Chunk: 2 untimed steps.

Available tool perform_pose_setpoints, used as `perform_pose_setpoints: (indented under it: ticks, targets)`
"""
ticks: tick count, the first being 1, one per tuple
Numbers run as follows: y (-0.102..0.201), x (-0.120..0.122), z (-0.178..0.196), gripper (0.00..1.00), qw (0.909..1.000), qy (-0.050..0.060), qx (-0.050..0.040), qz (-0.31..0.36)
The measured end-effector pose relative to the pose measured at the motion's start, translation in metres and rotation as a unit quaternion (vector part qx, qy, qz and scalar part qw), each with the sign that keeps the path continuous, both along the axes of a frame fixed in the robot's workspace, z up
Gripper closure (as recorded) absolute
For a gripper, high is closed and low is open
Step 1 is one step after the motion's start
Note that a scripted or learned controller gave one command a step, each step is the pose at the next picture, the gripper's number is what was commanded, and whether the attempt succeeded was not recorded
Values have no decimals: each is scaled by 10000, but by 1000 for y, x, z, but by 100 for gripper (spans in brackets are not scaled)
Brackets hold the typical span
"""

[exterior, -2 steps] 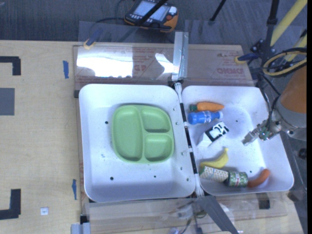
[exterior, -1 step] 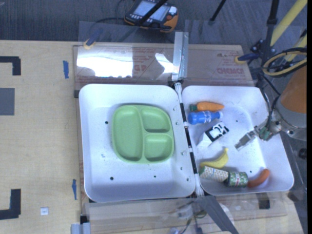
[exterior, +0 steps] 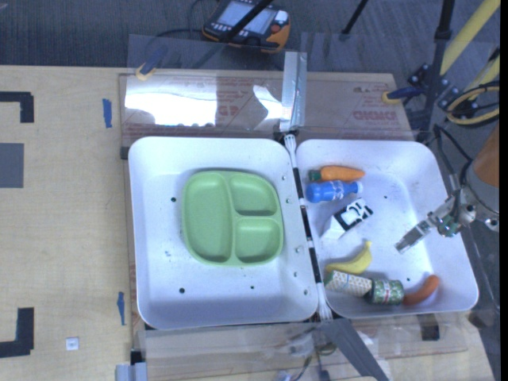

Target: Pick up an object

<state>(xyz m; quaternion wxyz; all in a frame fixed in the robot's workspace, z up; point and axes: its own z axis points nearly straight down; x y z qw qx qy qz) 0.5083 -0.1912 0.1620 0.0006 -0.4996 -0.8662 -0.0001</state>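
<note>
While the gripper [exterior: 413,237] hangs over the right bin [exterior: 413,159], treat the task as being in its approach step: nothing sits between the fingers, and no object has left the bin floor. You can see the two fingers slightly parted, a narrow gap, pointing toward the middle of the bin.

Note the candidate objects. A banana [exterior: 354,258] lies near the bin's left wall, with a green can [exterior: 385,291] and a sausage [exterior: 423,289] along the front wall. A carrot [exterior: 341,173] and a blue bottle [exterior: 332,190] lie side by side near the back, and a black-and-white card [exterior: 352,214] rests between these two groups. The bare patch of floor beneath the fingers holds none of them.

For the next move, expect a sideways correction toward one object, then a descent with the fingers straddling it. The sausage and the can lie nearest the front wall, which could crowd the fingers.

Observe the surroundings. The left bin [exterior: 151,213] holds a green divided plate [exterior: 233,217]. Both bins rest on a light wooden bench [exterior: 55,213]. A handheld pendant [exterior: 246,21] lies on the grey floor beyond.
</note>
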Motion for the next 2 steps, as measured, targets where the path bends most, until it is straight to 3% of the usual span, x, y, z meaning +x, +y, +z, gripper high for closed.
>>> perform_pose_setpoints:
  ticks: [1, 2]
  targets:
    - [70, -27, -75, 0, 9986, -35, -7, -530]
    - [85, 4, -76, 0, 9792, -32, -7, -2031]
